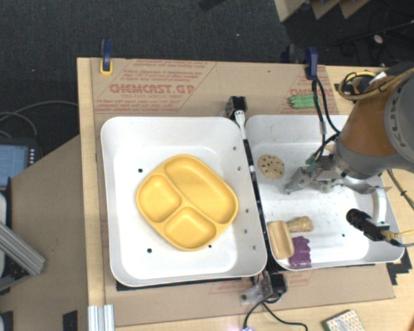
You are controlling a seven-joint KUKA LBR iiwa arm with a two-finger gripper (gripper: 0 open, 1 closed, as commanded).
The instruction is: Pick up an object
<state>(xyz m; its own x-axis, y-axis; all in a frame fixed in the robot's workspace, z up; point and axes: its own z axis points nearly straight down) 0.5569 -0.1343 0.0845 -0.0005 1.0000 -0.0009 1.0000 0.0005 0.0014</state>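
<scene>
While the arm (pixel 383 126) hangs over the right bin (pixel 290 133), its bulk hides part of that bin's floor.
A yellow divided plate (pixel 186 201) fills the left bin (pixel 117 185); gripper (pixel 300 178) low beside the cookie (pixel 270 165), jaw state impossible to tell; tan block (pixel 281 238), purple piece (pixel 301 251) at the near wall.

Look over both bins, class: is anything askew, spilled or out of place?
Nothing is spilled or broken. The yellow divided plate sits turned at an angle in the left bin. In the right bin, the cookie lies apart, while the tan block and purple piece crowd the front-left corner.
</scene>
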